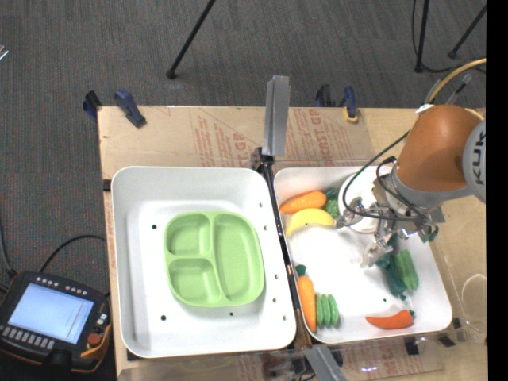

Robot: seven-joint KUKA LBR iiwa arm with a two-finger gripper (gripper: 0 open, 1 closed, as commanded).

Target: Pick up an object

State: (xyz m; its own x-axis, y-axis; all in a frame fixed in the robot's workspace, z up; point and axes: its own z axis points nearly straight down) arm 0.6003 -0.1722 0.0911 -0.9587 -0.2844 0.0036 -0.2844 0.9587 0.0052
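Orange pepper point(389, 319): lies at the near right corner of the right bin point(441, 292), untouched and well apart from the tool
Pea pod point(328, 309): near left part of the same bin, just beside a carrot point(306, 298) that lies along the bin's left wall
Green divided plate point(214, 259): sits in the middle of the left bin point(131, 213), away from the work
Dark green vegetable point(402, 270): right side of the right bin, just right of the tool; seemingly the closest candidate
Tool point(379, 250): low over the middle of the right bin, under the orange-banded wrist; whether it is apart or together cannot be told, and nothing is seen clamped in it
Yellow banana point(310, 220): left of the tool, with a second orange vegetable point(303, 202) touching it on the far side
Tabletop point(198, 133): brown board carrying both bins, clamped along the far edge
Step in hand: the approach, judging by the low hover with every toy resting on the bin floor
Next move: probably settle on one toy, most likely the dark green one, centre over it, descend, close and lift clear
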